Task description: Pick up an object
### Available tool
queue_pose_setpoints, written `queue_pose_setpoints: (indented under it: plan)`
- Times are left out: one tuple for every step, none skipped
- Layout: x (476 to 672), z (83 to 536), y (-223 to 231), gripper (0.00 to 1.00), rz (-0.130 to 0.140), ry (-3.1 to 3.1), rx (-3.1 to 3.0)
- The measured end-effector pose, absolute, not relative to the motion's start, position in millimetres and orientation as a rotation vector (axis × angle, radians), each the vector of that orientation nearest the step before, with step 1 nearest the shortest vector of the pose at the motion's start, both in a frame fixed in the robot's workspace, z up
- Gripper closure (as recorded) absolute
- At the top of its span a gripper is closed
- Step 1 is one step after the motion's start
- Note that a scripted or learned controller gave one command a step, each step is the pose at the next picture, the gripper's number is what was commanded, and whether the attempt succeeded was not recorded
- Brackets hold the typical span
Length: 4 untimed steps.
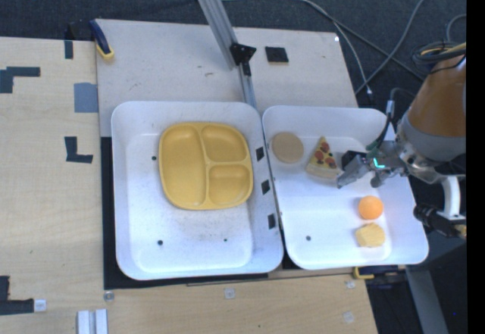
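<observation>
In the right bin (326,245) lie a tan round cookie (287,148), a pizza slice (323,157), an orange ball (370,207) and a pale yellow lump (370,235). My gripper (361,176) hangs over the bin's right half, just right of the pizza slice and above the orange ball. Its two dark fingers stand spread apart, open, with nothing between them.
The left bin (136,241) holds a yellow divided plate (205,165). A metal pole (216,10) slants up from the bench behind the bins. Cables run over the dark floor at top right.
</observation>
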State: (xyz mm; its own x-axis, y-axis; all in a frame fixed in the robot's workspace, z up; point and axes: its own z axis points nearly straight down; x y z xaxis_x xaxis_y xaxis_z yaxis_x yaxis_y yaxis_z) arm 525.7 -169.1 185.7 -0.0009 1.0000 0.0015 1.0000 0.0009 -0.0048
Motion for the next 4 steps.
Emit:
queue_pose_setpoints:
  plan:
    - [526.5,186.6,-169.2,0.0,0.001,-2.222,-2.219]
    - [515.9,133.6,-162.8,0.0,0.007,-2.217,-2.216]
    - [516.6,84.7,-163.5,0.0,0.001,-2.223,-2.223]
    - [518.9,98.9,-162.8,1.0,-0.006,-2.228,-2.224]
